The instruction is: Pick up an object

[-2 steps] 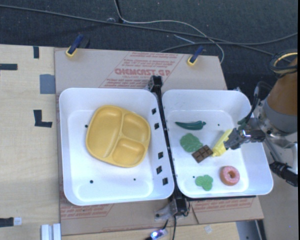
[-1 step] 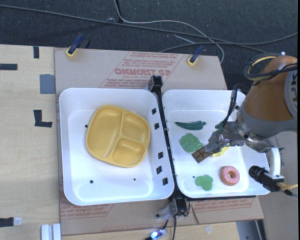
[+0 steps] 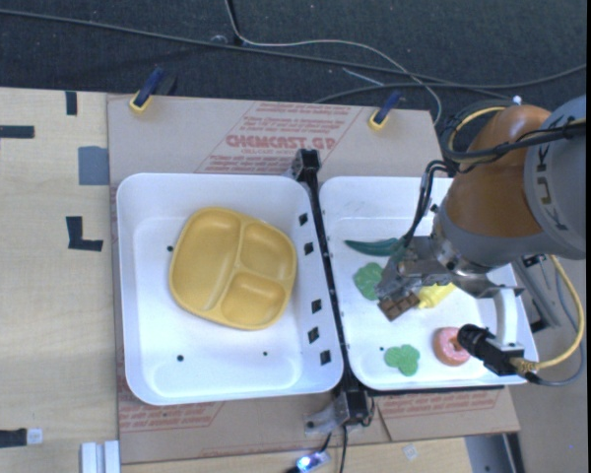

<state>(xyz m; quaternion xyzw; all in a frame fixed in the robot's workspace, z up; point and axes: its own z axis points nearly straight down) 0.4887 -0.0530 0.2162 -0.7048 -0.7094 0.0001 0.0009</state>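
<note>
- While the grey-and-orange robot arm [image 3: 497, 190] reaches into the right-hand shallow white bin [image 3: 364, 200], its gripper [image 3: 399, 289] sits low among the small objects; from the fixed overhead camera, whether it is wide or narrow cannot be told
- Candidate objects lie clustered in that bin: a small brown block [image 3: 396, 306] just under the gripper tip, a light green lumpy piece [image 3: 367, 280] to its left, a yellow piece [image 3: 433, 295] to its right, and a dark green leaf-shaped piece [image 3: 374, 247] above
- Further toward the near wall lie a bright green floret-shaped toy [image 3: 404, 360] and a pink ring-shaped toy [image 3: 450, 347], both apart from the cluster
- To do the step well, judged from this layout: commit to one object, probably the brown block, centre the gripper over it, and lift straight up so that neighbours are not dragged along
- Crowding is the main risk; the brown, yellow and light green pieces lie close together, so a closing gripper may nudge one or catch two
- Surface: smooth white bin floor; small pieces will likely slide if pushed sideways
- Room: the left-hand shallow white bin [image 3: 143, 284] holds a yellow compartmented plastic plate [image 3: 234, 267]; both bins rest on a brown cardboard sheet [image 3: 227, 136] on the counter [image 3: 30, 294], clamped at its far edge
</note>
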